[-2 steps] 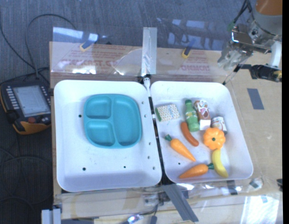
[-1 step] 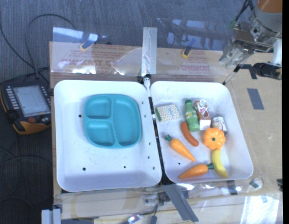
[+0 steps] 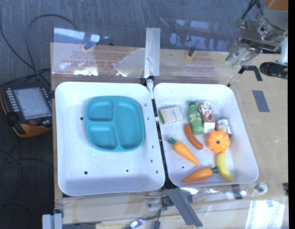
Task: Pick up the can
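The gripper (image 3: 240, 56) hangs above the table's far right corner, outside both bins, and whether it is spread or pressed together cannot be told. The can (image 3: 223, 126) lies in the right bin (image 3: 242, 166) near its right wall, touching the orange pumpkin (image 3: 218, 141) and just beside the small carton (image 3: 206, 114).

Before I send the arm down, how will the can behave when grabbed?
The can is small and looks rigid, so probably light and stiff. Its round wall may slip or roll if nudged. It sits close against the pumpkin and a carton, so neighbours will likely get bumped.
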`<state>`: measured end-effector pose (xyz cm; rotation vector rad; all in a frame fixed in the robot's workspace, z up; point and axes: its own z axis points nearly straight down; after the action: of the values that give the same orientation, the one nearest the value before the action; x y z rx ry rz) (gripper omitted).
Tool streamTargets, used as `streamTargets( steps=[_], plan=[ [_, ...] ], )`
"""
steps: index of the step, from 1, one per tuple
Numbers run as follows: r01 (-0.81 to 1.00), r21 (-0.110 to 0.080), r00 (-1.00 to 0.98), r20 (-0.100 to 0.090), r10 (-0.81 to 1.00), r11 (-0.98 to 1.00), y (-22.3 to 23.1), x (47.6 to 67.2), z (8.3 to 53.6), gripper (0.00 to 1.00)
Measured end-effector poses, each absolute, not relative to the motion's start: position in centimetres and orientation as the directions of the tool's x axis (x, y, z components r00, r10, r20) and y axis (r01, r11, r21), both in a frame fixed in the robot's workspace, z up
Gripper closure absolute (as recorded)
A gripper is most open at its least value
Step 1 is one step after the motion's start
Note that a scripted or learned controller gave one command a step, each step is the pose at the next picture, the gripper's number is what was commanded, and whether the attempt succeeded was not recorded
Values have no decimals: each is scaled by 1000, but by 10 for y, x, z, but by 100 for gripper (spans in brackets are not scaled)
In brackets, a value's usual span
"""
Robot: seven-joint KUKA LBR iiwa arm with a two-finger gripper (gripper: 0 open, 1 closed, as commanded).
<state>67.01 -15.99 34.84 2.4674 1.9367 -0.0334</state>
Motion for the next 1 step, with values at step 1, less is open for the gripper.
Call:
streamTargets(
  steps=[1],
  plan=[
    [971, -12, 237, -25, 971, -237, -160, 671, 356, 100]
  ],
)
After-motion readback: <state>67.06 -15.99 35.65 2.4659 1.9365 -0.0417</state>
